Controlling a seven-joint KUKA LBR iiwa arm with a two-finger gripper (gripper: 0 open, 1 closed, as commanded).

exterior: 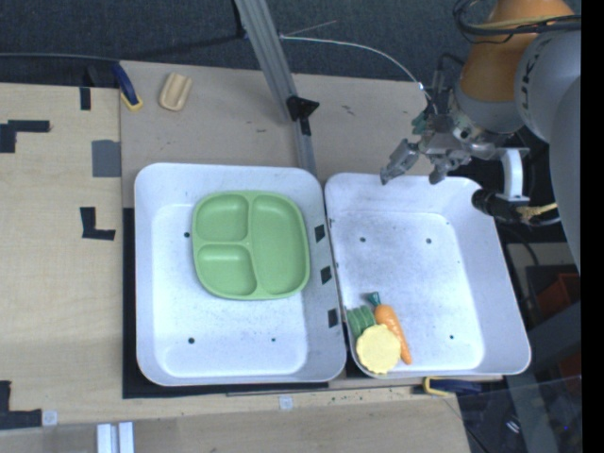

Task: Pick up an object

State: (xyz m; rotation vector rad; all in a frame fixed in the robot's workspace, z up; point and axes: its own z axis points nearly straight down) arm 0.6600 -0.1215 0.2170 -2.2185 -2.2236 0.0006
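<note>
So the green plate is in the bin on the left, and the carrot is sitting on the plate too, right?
Not quite. The green plate is in the left bin, but the toy carrot is not on it. The camera view shows the carrot in the right bin, at its front left corner beside a round yellow piece.

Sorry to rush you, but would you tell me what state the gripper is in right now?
Gripper: jaws open, nothing between them, above the far edge of the right bin.
</note>
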